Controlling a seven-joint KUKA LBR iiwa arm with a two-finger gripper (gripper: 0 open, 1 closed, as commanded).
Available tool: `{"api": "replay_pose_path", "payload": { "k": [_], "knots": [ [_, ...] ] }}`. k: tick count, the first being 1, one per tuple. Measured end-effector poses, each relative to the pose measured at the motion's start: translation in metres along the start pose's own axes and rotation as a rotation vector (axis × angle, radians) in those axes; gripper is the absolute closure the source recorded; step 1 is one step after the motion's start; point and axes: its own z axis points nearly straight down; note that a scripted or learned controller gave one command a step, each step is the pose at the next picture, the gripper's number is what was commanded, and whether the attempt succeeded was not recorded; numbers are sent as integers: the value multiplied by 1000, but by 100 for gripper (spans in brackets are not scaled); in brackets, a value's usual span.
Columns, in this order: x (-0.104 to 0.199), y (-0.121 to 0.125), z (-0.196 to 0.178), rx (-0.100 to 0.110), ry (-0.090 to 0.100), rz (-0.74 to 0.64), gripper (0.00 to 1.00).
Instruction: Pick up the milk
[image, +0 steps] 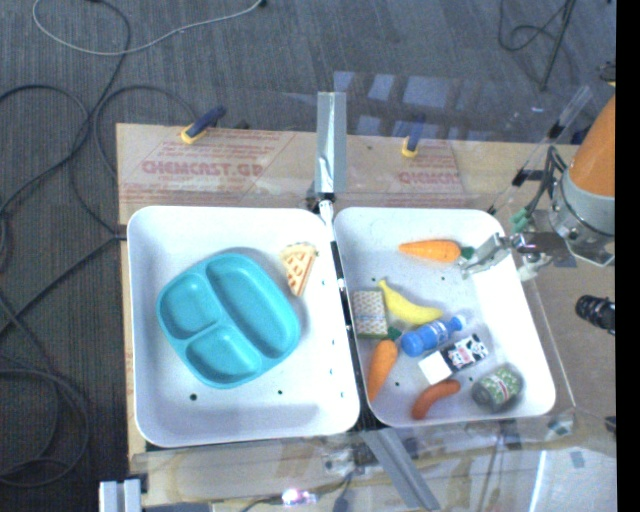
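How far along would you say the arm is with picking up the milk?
Nothing looks done yet: the milk carton lies in the right bin, among the blue bottle, a sausage and a green can. The gripper is at the bin's upper right edge near a carrot, apart from the carton. Reaching over, gripping and lifting are left.

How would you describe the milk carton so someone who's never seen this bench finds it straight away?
Look in the right bin, toward its near right corner. The milk carton lies there between the blue bottle and a dark green can. It is the only small white box with black cow patches.
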Motion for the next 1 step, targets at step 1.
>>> {"api": "replay_pose_path", "payload": {
  "k": [1],
  "knots": [
    [7,-56,147,-4,-1,-267,0]
  ]
}}
